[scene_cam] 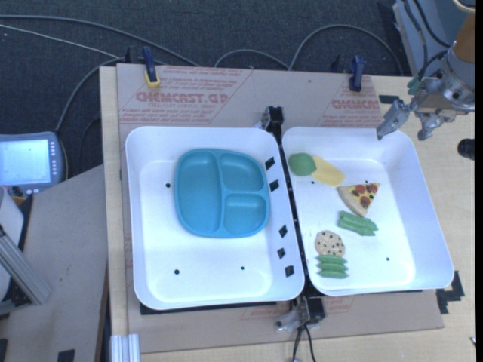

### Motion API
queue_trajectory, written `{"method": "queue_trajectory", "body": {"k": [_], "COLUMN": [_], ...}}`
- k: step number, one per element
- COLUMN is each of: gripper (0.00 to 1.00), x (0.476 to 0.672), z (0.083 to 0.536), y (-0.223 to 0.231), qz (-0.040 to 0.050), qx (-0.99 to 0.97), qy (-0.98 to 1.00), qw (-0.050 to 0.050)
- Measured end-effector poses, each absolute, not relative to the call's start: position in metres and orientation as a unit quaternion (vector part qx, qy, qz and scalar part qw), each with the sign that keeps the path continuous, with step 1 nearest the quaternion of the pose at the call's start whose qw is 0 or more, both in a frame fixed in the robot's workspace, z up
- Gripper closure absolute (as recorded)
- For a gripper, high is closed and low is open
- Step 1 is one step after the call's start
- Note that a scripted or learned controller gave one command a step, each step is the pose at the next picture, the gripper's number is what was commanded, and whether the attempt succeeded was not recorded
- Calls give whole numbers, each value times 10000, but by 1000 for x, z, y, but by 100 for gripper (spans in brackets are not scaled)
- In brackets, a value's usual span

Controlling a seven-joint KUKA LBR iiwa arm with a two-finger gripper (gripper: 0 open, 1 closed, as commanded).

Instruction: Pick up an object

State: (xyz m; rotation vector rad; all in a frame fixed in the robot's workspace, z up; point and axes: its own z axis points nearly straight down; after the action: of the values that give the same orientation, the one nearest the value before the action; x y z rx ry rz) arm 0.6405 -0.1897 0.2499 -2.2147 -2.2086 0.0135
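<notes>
Two white bins side by side on bench (113, 202). Blue plate (222, 193) in left bin (151, 277). Toy food, pizza slice (359, 197) included, in right bin (423, 225). Fingers (390, 121) spread apart, holding nothing, above that bin's far corner.

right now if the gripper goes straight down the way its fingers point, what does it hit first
Most likely the far right rim of the right bin. The open gripper hangs over that corner, well away from the toy food; depth is hard to judge from this slanted view.

Bins: two, left (143, 225) and right (423, 225)
Blue tray (222, 193): one
Toy foods: six
Clamps: two, left (150, 65) and right (356, 72)
Gripper (410, 126): one
</notes>
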Motion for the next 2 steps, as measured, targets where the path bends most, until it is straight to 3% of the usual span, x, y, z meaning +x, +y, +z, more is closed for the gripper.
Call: {"method": "queue_trajectory", "body": {"k": [1,2], "gripper": [0,0], "x": [643,642], "z": [259,197], "y": [-189,-186], "qz": [3,13], "qx": [-7068,-7069], "qy": [-7074,-7073], "qw": [9,23]}}
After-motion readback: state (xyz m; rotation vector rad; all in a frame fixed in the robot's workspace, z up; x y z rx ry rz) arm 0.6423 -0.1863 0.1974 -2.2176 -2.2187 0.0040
